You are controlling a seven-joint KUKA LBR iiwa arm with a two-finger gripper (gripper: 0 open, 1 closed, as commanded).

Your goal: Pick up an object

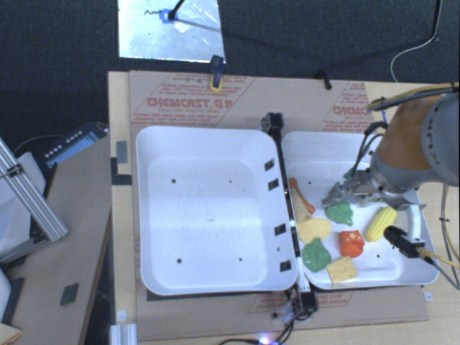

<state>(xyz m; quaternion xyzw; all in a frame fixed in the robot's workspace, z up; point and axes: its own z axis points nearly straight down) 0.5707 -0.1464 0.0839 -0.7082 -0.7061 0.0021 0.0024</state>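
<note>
Claw [343, 192] of the grey arm, low inside the right-hand bin [316, 149], directly above the upper edge of a green broccoli-like toy [338, 212]. Its metal parts merge with the white floor, so whether the claw is released or clenched cannot be told, and nothing can be confirmed in its grip.

Nearest candidate: the green toy, just below the claw and apparently touching it. Just right of that lies a yellow corn cob [380, 223]; below it, a red pepper-like piece [350, 243]. To the left, near the divider, an orange carrot-like piece [302, 198] lies above a pale yellow piece [314, 229]. Further down sit a second green toy [315, 254] and a yellow block [342, 269].

Likely hazards: the toys lie crowded, several touching, so a descent slightly off centre may wedge a neighbour or push the green toy aside. Its lumpy shape may also slip out on lifting. The left-hand bin [208, 214] lies well apart on the table [237, 95].
</note>
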